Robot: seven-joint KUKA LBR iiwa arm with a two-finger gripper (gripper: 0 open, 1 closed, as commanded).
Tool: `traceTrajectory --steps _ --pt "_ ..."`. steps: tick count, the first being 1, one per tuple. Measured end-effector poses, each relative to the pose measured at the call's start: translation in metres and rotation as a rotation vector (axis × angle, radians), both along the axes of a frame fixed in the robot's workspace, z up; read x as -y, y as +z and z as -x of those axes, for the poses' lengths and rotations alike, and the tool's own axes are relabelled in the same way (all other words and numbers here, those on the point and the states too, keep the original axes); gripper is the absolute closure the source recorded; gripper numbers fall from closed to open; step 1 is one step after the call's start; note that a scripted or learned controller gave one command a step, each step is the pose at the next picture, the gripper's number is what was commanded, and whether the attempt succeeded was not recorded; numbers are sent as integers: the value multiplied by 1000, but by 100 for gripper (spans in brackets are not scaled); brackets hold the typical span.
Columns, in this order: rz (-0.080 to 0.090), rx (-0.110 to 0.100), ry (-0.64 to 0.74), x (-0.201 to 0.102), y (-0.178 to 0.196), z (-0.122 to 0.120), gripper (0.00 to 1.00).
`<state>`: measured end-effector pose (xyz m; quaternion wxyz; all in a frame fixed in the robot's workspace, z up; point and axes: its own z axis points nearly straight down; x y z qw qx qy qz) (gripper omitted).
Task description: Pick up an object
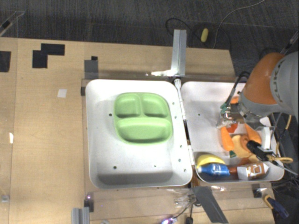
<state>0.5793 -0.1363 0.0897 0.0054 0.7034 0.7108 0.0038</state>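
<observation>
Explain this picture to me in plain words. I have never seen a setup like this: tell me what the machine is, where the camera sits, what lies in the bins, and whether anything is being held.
One camera, fixed above a wooden bench, looks down at a slant. Two shallow white bins sit side by side. The left bin holds a green divided tray. The right bin holds a cluster of items near its front right corner: an orange carrot-like piece, a yellow item, a blue bottle and a white packet.

The machine is a robot arm, grey with an orange band, reaching in from the right. Its tool hangs low over the right bin, just above the orange piece. The view is too small to tell whether it grips anything.
</observation>
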Motion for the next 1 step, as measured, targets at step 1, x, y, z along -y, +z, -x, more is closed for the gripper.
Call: traceTrajectory --steps 1 --pt "-2 -5 73 -69 98 -60 100"
